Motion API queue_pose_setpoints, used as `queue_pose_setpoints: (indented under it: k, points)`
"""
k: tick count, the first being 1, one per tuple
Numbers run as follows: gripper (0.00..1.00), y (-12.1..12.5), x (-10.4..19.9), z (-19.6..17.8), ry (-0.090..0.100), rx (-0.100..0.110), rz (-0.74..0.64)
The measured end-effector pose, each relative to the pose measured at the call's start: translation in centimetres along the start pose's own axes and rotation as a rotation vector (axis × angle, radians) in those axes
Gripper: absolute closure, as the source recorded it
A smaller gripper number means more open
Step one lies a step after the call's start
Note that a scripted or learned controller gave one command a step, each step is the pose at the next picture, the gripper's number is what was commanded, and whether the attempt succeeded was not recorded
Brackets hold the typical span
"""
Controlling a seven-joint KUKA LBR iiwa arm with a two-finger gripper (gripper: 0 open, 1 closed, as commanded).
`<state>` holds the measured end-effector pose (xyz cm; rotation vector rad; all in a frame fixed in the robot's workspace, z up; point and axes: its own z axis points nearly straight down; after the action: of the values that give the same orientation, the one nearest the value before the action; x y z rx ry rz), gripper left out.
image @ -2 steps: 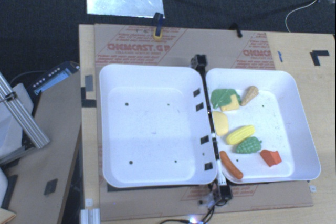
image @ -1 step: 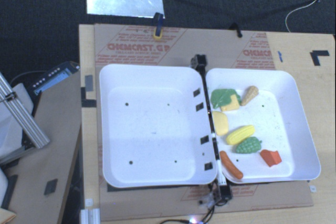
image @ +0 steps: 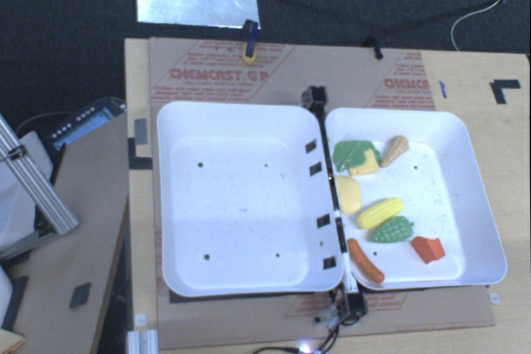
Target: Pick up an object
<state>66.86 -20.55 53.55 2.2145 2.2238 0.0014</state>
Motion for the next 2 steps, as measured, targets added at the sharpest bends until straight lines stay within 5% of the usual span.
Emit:
queue_pose_setpoints:
  k: [2]
  points:
    - [1.00, -0.02, 0.04, 0.00, 0.000, 0.000, 0.001]
